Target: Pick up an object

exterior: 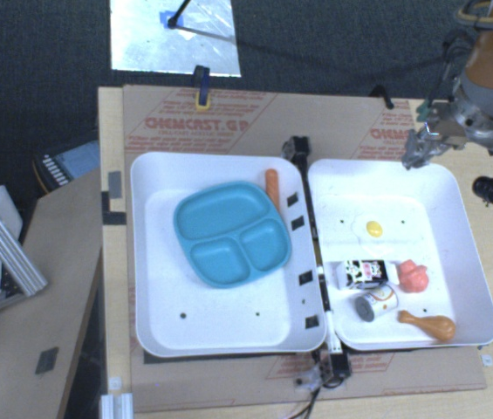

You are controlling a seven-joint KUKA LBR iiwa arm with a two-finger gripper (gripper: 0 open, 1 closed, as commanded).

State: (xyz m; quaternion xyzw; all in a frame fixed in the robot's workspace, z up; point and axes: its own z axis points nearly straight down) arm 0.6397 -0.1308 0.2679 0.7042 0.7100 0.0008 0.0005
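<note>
Fingers [417, 155] hang over the far rim of the right bin [469, 234]; from my feed I cannot tell how far apart they are, and I see nothing between them. Red print on the cardboard sheet [255, 116] under the bins reads "CHEMCAST". Well apart from the fingers, toward the near right, lie a yellow ball [374, 229], a black-and-white carton [366, 273], a pink toy [413, 275], a small can [374, 303] and an orange drumstick-shaped toy [429, 324]. My left bin [154, 234] holds a blue divided plate [231, 232] with an orange carrot-like stick [272, 188] touching its far edge.
</note>
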